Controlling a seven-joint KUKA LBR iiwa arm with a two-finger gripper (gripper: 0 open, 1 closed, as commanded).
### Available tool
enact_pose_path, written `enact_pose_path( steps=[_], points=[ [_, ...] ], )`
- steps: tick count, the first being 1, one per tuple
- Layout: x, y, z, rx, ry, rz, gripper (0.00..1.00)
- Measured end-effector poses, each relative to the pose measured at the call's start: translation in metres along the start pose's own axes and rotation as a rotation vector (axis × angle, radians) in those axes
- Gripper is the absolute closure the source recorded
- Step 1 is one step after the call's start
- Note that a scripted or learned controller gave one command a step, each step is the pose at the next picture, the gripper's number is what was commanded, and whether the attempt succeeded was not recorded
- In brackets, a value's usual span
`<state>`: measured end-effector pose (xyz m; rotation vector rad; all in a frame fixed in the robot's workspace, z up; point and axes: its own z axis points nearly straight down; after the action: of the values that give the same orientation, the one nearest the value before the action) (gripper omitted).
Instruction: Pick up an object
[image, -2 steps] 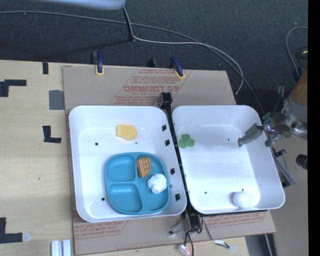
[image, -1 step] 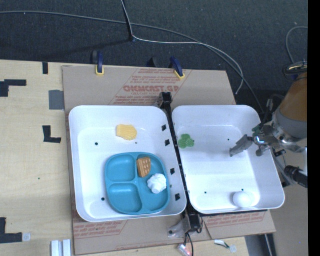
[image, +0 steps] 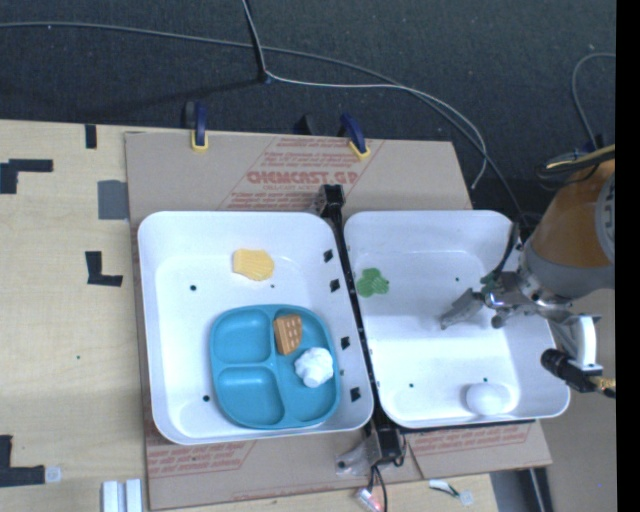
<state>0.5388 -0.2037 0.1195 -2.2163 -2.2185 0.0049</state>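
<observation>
Your gripper (image: 462, 312) hangs in the right bin (image: 420, 225); I cannot tell its state. Aim for the green piece (image: 373, 283) at its ten o'clock, descending squarely over it.

Left bin (image: 160, 300) holds a divided tray (image: 240, 385); right bin (image: 430, 235) holds a ball (image: 489, 398).
</observation>
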Motion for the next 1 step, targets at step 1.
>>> enact_pose_path(
  steps=[1],
  points=[
    [-0.0006,0.0014,-0.0132,-0.006,-0.002,0.000,1.00]
  ],
)
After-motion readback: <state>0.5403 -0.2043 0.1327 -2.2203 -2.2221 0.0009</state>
